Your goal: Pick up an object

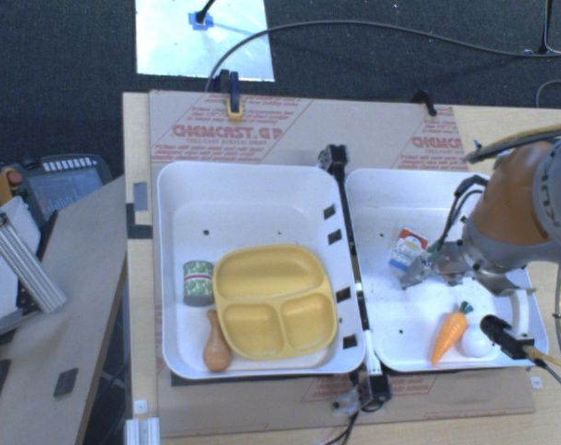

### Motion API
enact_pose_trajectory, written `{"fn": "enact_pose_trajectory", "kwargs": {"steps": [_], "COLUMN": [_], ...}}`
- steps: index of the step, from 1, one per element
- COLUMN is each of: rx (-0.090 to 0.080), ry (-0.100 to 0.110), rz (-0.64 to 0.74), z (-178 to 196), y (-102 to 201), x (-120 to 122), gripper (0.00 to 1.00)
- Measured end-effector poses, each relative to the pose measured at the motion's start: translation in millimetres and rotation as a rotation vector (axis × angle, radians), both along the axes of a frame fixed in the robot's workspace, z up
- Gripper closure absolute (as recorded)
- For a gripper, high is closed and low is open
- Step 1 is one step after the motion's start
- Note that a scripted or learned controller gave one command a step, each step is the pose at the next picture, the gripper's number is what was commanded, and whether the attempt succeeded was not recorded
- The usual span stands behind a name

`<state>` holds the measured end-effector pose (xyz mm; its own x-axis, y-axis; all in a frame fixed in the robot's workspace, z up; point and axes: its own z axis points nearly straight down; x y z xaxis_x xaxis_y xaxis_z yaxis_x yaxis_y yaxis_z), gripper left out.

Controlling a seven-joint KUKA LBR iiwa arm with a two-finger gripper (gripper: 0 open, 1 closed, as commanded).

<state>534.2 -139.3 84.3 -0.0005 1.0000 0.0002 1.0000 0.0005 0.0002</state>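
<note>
Low in the right bin, the gripper sits at the end of the grey arm reaching in from the right. Its tip is right against a small red, white and blue carton; whether it has hold of the carton or how far it is open, I cannot tell. Nearer the front of that bin lie a toy carrot and, touching it, a white egg-shaped thing. Over in the left bin rest a yellow divided plate, a small green can beside it, and a tan wooden piece at the front.
</note>
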Motion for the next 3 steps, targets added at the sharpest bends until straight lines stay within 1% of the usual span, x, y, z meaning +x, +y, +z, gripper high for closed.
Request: {"fn": "enact_pose_trajectory", "kwargs": {"steps": [1, 2, 3], "rx": [-0.001, -0.002, -0.003], "ry": [-0.002, -0.005, -0.009], "rz": [0.000, -0.001, 0.003], "z": [11.1, 63.3, 127.4], "y": [-0.3, -1.5, -5.5], "x": [0.8, -7.6, -6.9], "gripper": [1.00, 1.00, 1.00]}}
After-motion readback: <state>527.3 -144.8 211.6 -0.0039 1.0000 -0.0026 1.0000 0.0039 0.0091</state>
